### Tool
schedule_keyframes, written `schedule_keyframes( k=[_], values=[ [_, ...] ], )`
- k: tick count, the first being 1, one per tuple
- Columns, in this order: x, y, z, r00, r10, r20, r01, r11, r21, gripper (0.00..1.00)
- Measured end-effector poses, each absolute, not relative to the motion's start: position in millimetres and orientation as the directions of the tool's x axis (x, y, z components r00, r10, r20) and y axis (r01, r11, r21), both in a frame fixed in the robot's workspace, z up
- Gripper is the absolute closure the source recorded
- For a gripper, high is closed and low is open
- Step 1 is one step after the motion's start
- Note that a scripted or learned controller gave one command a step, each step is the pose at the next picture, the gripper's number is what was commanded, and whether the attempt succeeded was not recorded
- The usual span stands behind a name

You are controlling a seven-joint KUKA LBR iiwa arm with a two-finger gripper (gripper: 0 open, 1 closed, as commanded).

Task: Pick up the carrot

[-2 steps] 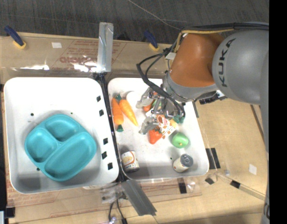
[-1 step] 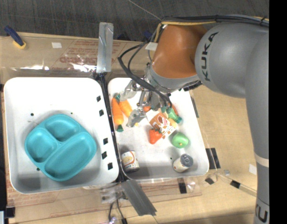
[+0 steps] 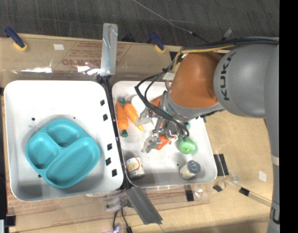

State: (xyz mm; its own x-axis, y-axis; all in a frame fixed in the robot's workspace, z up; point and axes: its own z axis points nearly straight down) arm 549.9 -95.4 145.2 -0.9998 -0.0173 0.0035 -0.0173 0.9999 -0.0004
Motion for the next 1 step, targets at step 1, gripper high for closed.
schedule_keyframes(
  k=[1],
  values=[
    [584.4, -100.7, 106.0, -0.963, 0.268, -0.01, 0.268, 0.964, 0.001, 0.0]
  ],
)
